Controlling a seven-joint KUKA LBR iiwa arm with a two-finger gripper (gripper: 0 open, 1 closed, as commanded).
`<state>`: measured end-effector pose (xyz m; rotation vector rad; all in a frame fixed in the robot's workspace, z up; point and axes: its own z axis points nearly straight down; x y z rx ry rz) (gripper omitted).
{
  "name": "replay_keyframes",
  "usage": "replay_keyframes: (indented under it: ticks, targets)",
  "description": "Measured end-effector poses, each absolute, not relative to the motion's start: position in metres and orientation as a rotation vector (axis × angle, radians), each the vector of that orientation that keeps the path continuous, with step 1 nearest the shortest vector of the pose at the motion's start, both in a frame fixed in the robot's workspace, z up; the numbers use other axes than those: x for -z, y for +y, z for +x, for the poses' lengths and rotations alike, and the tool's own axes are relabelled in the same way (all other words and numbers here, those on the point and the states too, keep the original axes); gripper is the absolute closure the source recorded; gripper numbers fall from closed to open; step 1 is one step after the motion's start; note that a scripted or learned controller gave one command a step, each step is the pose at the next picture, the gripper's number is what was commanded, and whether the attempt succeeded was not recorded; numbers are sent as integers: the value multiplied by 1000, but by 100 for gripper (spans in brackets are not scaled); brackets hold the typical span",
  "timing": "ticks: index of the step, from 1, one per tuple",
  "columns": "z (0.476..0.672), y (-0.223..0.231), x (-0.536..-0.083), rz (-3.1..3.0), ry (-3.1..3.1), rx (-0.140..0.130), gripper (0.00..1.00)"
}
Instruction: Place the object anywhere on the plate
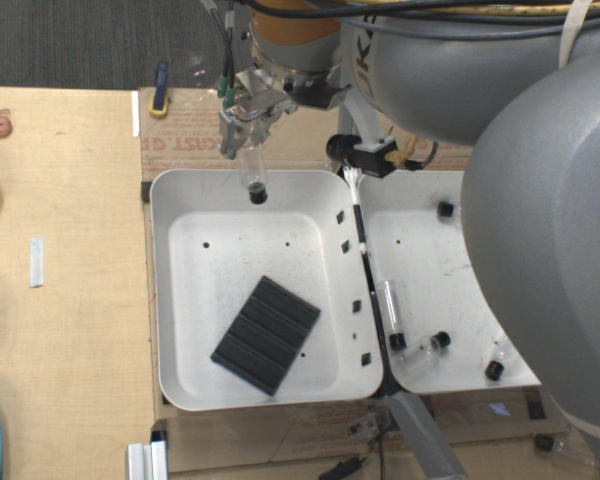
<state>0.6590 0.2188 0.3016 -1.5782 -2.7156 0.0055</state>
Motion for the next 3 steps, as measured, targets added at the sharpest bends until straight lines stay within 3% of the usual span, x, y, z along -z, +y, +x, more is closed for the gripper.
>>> replay_keyframes:
  ticks: [1, 2, 3]
  targets:
    - [582, 207, -330, -1471, -2776, -4, 100]
    - [610, 208, -428, -759, -3051, -1, 100]
    - [651, 226, -440, -1292, -2865, -3, 100]
